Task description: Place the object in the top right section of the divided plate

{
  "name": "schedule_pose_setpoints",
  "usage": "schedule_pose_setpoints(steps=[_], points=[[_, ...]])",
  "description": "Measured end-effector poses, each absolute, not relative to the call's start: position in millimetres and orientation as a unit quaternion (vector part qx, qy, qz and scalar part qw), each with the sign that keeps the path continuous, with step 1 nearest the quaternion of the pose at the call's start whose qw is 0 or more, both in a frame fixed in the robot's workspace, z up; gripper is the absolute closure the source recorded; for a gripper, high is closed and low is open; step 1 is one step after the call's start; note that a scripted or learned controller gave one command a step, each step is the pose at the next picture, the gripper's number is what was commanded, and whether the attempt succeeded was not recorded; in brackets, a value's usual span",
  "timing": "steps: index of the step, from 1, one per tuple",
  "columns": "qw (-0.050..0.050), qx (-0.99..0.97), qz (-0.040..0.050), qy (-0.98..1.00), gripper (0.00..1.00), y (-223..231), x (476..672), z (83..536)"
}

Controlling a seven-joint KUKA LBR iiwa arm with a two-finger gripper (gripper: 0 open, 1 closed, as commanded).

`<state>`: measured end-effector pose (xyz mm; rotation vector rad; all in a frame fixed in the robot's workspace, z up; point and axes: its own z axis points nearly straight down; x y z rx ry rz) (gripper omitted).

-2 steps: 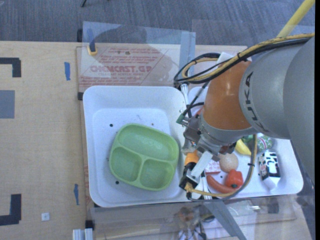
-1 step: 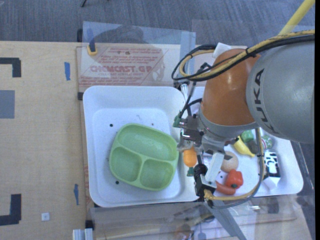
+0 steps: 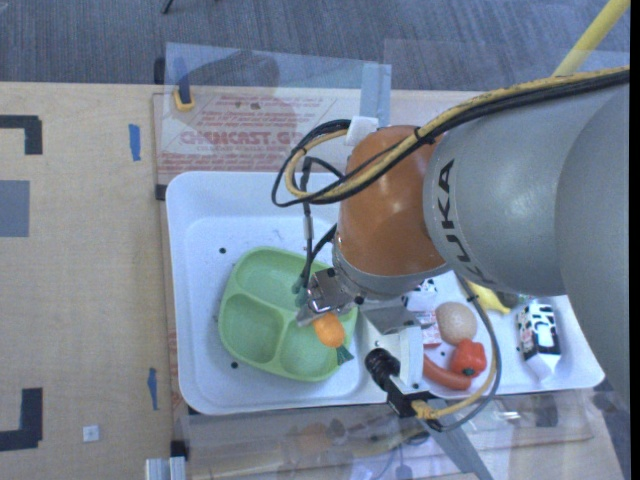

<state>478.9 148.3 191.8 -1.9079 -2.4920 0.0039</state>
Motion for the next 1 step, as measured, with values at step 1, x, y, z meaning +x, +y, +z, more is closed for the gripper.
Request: schedule_pose_setpoints(steps=[1], points=[[-0.001, -0.444, -0.0015, -0.896, 1.0, 198.0, 575.0, 252.4]])
